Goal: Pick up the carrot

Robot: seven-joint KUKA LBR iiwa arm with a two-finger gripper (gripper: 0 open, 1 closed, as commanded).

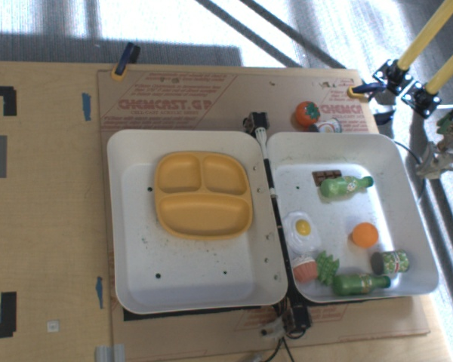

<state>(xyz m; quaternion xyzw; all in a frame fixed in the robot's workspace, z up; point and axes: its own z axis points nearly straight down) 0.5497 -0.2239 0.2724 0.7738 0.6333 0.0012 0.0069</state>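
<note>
Closest thing is the black clip with some wires, where the two bins meet at the 6 o'clock edge. Just past it is the right bin, and that's where the carrot is: down at about 7 o'clock in that bin, close to the wall shared with the left bin. It's a stubby orange-pink piece lying on its side, with the leafy green top pointing toward 3 o'clock.

Touching or nearly touching that leafy end is a green bottle lying flat along the 6 o'clock wall. A green can sits at the bottle's 1 o'clock. An orange is near the middle of the bin, and a fried egg is at the carrot's 12 o'clock. Up at the bin's 12 o'clock end there's a second green bottle with a brown chocolate bar right next to it.

The left bin has a yellow divided plate in it. Outside the bins, on the cardboard-covered surface, a tomato sits at 12 o'clock from the right bin.

As for the tool, I can't tell if it's open or closed from this shot. Nothing's gripping the carrot; it's just resting on the bin floor.
</note>
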